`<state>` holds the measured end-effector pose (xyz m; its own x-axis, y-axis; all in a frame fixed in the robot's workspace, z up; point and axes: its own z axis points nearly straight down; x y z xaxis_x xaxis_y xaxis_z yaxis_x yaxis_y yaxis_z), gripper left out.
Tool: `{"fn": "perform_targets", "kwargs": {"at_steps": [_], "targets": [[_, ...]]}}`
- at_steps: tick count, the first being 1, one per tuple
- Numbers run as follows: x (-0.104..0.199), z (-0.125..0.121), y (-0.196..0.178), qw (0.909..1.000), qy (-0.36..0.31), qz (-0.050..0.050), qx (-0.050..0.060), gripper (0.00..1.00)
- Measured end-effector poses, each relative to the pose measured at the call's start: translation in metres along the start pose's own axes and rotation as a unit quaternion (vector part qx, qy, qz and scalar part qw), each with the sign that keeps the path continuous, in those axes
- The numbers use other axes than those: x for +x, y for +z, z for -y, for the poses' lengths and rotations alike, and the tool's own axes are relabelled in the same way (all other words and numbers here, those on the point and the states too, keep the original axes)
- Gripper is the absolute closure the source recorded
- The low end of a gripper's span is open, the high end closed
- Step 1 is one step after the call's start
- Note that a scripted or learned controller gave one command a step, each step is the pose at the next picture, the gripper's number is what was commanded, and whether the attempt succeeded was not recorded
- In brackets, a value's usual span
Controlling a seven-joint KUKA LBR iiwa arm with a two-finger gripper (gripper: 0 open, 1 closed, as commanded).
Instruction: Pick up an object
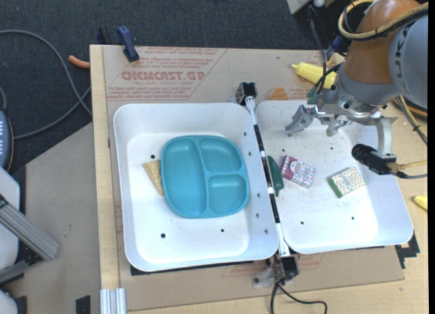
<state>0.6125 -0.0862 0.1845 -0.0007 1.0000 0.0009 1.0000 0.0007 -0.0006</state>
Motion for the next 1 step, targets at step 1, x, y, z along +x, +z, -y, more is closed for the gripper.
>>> {"fn": "perform_targets", "kwargs": {"at_steps": [1], "targets": [[-0.0067,0.0324,0.0837,1.0,0.001,0.0,0.001,0.0]]}}
